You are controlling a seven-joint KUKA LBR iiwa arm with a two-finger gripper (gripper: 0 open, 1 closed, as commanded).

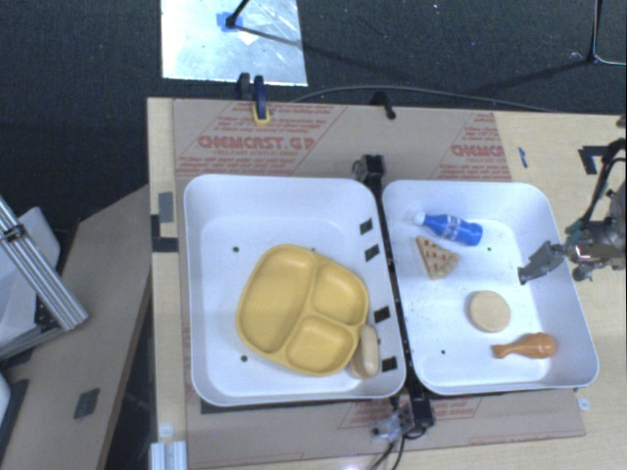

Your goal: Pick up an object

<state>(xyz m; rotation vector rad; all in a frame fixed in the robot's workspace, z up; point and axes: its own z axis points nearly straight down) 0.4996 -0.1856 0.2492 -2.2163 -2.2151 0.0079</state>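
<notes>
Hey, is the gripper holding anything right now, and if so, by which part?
Nothing is held. The gripper sits at the right bin's right rim, apart from every object.

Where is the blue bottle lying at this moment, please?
The blue bottle lies on its side near the back of the right bin, just above the pizza-slice toy.

A yellow tray (302, 310) lies in the left bin (220, 213), a small bun (366, 351) touching it. The right bin (529, 204) holds a blue bottle (451, 228), a pizza slice (434, 257), a round cookie (489, 311) and a drumstick (525, 346). The gripper (545, 260) sits at its right rim.
</notes>
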